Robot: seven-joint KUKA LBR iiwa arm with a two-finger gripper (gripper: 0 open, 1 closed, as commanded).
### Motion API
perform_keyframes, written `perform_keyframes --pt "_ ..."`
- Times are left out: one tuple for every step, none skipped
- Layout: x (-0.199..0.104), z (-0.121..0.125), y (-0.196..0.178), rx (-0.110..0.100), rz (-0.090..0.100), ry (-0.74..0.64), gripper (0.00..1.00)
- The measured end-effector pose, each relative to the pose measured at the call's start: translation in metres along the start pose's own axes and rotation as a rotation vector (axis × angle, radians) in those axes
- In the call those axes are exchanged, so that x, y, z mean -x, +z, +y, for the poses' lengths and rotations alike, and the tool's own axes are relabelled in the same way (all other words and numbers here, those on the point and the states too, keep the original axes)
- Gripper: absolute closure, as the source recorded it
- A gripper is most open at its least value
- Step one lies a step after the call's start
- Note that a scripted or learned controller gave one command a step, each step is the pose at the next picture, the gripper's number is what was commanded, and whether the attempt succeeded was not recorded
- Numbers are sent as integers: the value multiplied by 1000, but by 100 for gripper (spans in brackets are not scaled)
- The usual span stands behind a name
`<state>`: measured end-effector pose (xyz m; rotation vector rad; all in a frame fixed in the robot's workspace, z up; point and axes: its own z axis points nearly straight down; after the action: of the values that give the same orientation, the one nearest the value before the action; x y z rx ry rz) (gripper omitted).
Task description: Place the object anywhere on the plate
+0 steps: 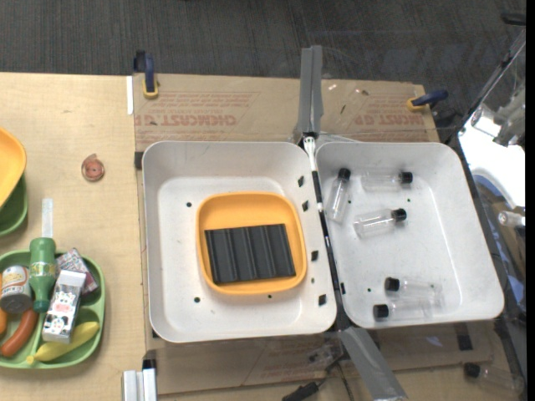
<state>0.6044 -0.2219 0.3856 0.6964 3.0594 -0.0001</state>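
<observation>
An orange-yellow square plate (251, 205) sits in the middle of the left white bin (167, 224). On the plate lies a flat, dark grey ribbed slab (251, 253), square to the plate and covering most of its floor. The right white bin (451, 224) holds several clear vials with black caps. Two vials (338, 195) lie near its back left, one vial (378, 221) lies at mid-left, and two more vials (408, 289) lie near the front.
A green tray (92, 324) of toy food and bottles stands at the front left of the wooden bench. A yellow bowl (8, 174) sits at the left edge, and a small pink disc (93, 169) lies nearby. Clamps (144, 67) hold the cardboard behind the bins.
</observation>
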Motion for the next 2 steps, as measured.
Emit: perform_keyframes --pt "36 27 -47 1 -2 -237 100" --pt "40 19 -56 2 -2 -614 100"
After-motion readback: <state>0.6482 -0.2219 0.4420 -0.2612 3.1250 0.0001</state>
